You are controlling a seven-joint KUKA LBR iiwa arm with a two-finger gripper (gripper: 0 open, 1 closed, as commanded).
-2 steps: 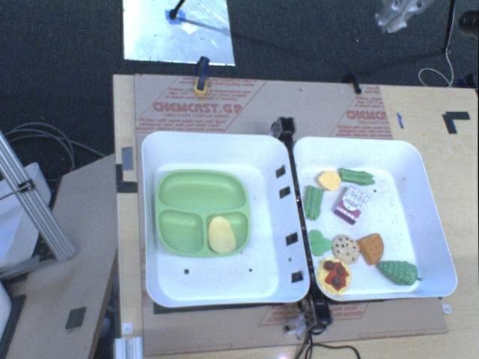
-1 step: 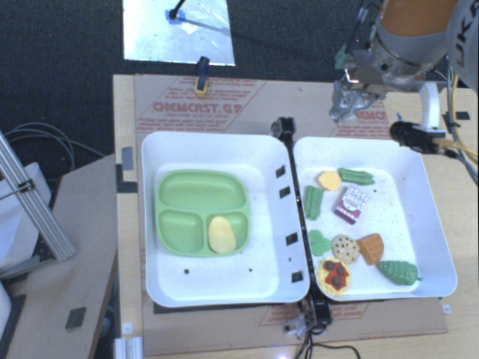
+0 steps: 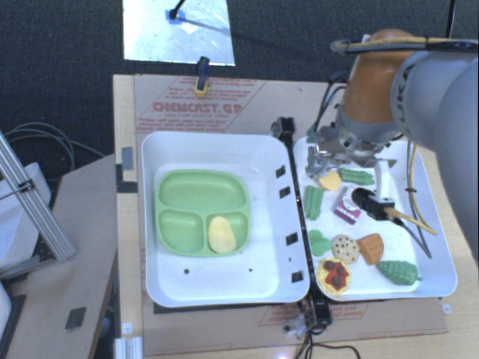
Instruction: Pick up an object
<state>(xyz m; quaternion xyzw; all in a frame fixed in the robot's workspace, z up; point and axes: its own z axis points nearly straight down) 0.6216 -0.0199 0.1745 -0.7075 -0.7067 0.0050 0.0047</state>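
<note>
hand (image 3: 323, 163) — just above yellow wedge (image 3: 329, 180)

Red printed lettering (image 3: 197, 108) on the brown cardboard sheet (image 3: 224, 99) at the tabletop's far edge reads approximately "CHEMCAST"; remaining characters illegible.

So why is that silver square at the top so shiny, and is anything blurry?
In the camera view, the foil-like sheet bounces light back as pale glare; the big grey arm looks soft and blurry at the right, while the green tray is evenly lit and sharper.
</note>
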